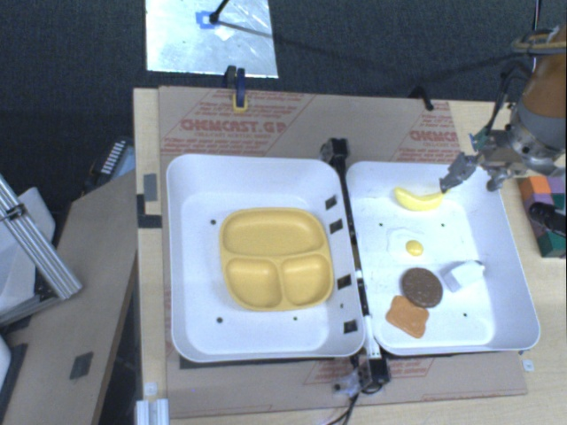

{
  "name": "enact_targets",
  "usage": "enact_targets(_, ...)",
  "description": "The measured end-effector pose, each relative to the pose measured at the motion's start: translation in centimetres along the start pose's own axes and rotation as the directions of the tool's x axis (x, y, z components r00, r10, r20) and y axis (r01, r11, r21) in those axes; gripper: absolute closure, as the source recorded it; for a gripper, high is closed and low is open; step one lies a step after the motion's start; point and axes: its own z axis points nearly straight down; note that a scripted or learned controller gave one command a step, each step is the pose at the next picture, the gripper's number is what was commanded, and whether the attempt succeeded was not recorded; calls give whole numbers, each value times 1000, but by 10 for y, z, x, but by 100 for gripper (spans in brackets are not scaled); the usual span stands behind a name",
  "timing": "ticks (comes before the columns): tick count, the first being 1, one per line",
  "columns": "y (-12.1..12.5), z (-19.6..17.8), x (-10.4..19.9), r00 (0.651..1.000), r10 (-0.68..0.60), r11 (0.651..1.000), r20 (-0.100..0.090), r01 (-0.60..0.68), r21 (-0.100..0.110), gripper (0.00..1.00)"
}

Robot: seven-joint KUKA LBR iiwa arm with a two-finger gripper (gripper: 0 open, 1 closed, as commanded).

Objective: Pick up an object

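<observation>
The right bin [509, 237] holds a yellow banana [418, 199], a fried egg [409, 244], a round brown patty [421, 287], an orange toast piece [407, 316] and a small white-grey block [463, 274]. My gripper [474, 177] hangs over the bin's far right corner, just right of and above the banana. Its two fingers are spread apart and open, with nothing between them. The left fingertip [454, 175] sits close to the banana's right end.
The left bin [190, 237] holds a yellow three-compartment plate [273, 257]. A black hinge strip [347, 237] runs between the bins. Coloured boxes [545, 211] lie at the bench's right edge. A metal frame [35, 246] stands at the left.
</observation>
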Motion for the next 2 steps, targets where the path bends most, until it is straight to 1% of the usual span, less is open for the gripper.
enact_targets(1,2,-9,1,1000,-3,1000,2,3,-12,0)
enact_targets(2,10,36,-4,1000,-2,1000,3,2,-12,0)
